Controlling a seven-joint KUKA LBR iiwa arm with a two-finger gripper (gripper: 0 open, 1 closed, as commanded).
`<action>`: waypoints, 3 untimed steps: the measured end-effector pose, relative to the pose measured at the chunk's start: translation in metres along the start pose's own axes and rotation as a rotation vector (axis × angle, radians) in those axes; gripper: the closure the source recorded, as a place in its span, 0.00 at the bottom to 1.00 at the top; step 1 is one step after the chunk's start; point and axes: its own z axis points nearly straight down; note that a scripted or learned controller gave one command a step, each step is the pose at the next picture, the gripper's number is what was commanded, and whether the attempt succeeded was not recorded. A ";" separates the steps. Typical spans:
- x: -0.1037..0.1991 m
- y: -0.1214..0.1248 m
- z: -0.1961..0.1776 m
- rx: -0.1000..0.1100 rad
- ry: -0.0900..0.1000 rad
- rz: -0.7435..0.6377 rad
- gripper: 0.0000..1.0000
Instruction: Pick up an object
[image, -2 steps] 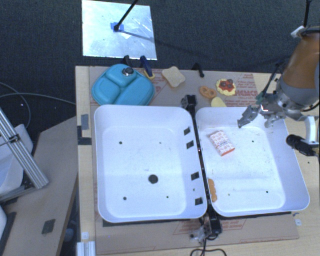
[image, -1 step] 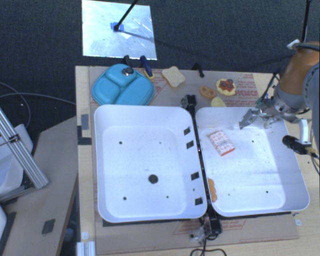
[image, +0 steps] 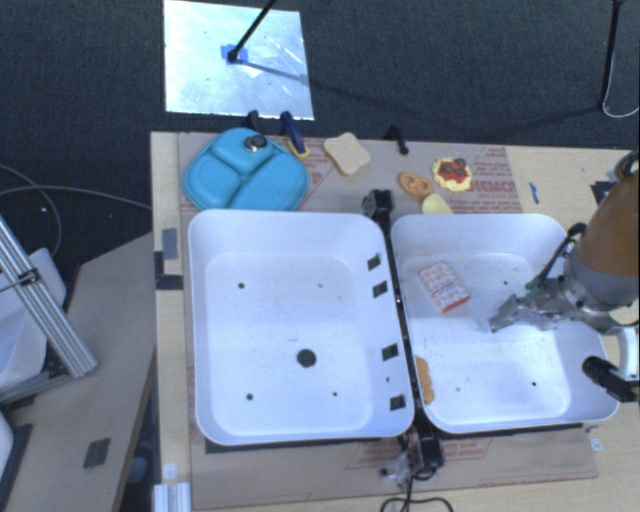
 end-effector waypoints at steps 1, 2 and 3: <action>0.072 0.036 0.013 -0.019 -0.008 -0.013 0.00; 0.122 0.090 0.013 -0.018 -0.003 -0.014 0.00; 0.119 0.090 0.001 -0.020 -0.005 -0.010 1.00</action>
